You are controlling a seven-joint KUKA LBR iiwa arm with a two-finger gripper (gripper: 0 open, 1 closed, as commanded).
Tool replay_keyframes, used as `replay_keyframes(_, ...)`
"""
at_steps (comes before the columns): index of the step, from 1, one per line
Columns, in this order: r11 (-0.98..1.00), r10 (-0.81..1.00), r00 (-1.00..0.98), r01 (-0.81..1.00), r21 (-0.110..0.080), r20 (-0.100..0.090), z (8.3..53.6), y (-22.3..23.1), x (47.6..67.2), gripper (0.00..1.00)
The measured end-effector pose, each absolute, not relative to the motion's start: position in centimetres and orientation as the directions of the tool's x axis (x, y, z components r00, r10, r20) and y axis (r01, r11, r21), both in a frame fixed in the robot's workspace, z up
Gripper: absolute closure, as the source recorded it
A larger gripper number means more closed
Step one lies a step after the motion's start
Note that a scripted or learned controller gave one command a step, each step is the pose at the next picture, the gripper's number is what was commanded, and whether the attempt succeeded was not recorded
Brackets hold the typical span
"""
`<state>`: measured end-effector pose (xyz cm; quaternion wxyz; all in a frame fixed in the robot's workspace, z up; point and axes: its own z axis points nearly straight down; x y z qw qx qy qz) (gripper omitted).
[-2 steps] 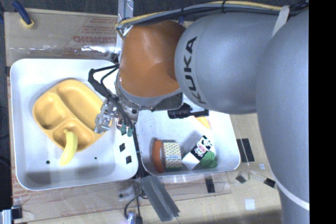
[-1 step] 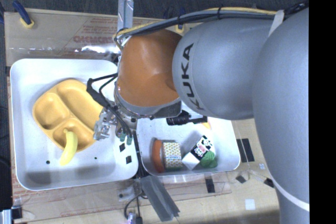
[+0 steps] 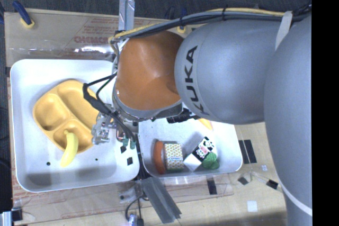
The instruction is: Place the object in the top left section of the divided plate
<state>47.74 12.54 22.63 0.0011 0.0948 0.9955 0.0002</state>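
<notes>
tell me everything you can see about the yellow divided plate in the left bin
The divided plate is yellow, glossy like plastic, with rounded edges and raised ridges splitting it into sections. It lies flat, turned at a slant, on the floor of the left white bin. A yellow banana lies across its lower edge, partly in a section and partly hanging out over the bin. The arm covers the plate's right side, where the tool hangs.

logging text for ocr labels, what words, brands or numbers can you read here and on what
"KUKA" in dark letters, running down the side of the grey arm.
Red print on the cardboard sheet behind the left bin: too blurred to read.
Patterned box in the right bin: a pattern, with no words I can make out.
Black-and-white carton beside it: markings too small to read.
</notes>
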Motion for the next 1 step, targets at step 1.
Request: replay_keyframes(1,1.000,0.008,-1.000,0.008,0.000,-0.003,22.71,14.06,47.68,1.00)
